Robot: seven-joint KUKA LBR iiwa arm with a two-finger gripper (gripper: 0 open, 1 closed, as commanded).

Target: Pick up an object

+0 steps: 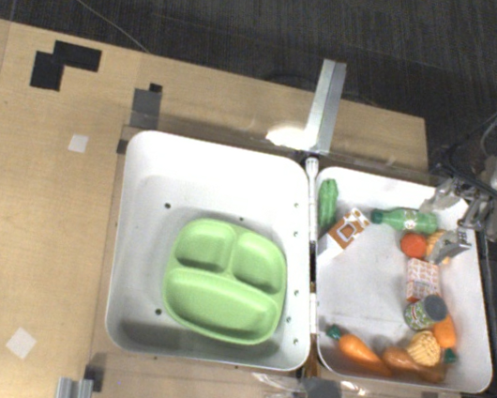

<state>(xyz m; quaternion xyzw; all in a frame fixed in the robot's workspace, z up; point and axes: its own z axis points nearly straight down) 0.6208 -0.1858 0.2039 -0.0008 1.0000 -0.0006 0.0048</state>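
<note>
Wooden bench point(24, 230) w/ black squares at its upper left carries two shallow white bins side by side, dark carpet behind. Left bin point(154, 167) holds one green divided tray point(226, 280), three compartments, sitting a bit toward the lower right. Right bin point(352, 288) has the clutter: green cucumber-like piece point(327, 203) upright along the left wall, small brown-and-white box point(350, 228) just beside it, green bottle point(407, 219) lying on its side near the top w/ cap end pointing left, red-orange round item point(415, 245) just below the bottle. Down the right side: red-and-white checked packet point(423, 275), a small can point(424, 313) touching its lower end, an orange piece point(445, 331) beside that. Along the bottom wall: carrot point(357, 348) lying flat, yellowish corn-like item point(424, 347), brownish thing under it, too blurry to ID. Arm comes in from the right, orange band cut off by the frame edge, cables near it. Gripper point(456, 241) hangs over the bin's upper right corner, close to the bottle's base and the red-orange item; fingers are small, grey and blend w/ the bin wall, so can't tell if they're spread or pressed together, and can't make out anything between them.
</note>
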